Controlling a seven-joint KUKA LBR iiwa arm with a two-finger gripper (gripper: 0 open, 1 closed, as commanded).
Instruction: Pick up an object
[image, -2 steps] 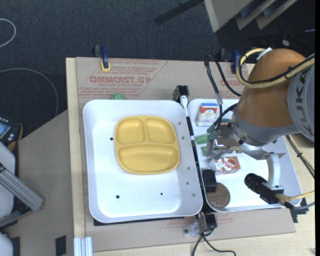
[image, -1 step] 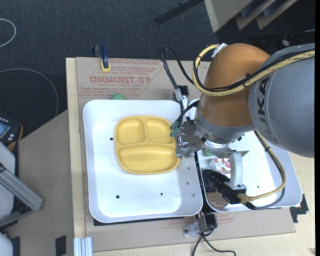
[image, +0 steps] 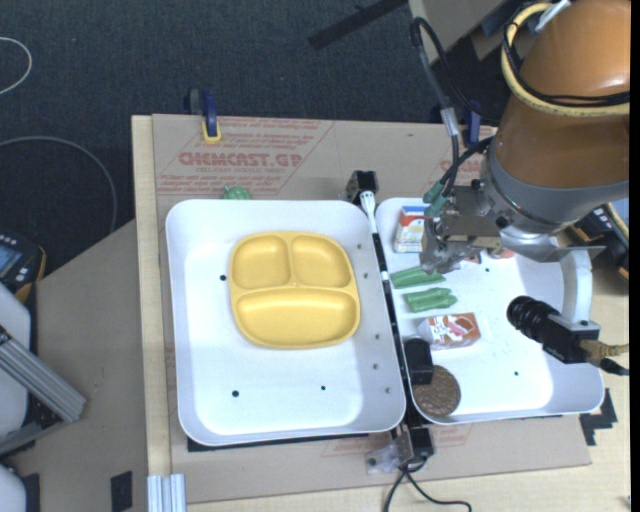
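Camera view: the claw (image: 437, 262) is hanging low in the right bin (image: 560, 385), just above the green bean pods (image: 421, 285) near that bin's left wall; its finger state cannot be told. A yellow divided plate (image: 294, 289) is lying in the left bin (image: 200, 330).

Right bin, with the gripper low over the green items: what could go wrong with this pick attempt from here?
The gripper sits low in the right white bin, at the upper of two green pod-shaped pieces. The lower green piece lies close below, so the fingers might nudge it or catch both. A small white and red carton lies just beside the gripper and could get pushed. The thin, flat pieces may slip out of a grasp.
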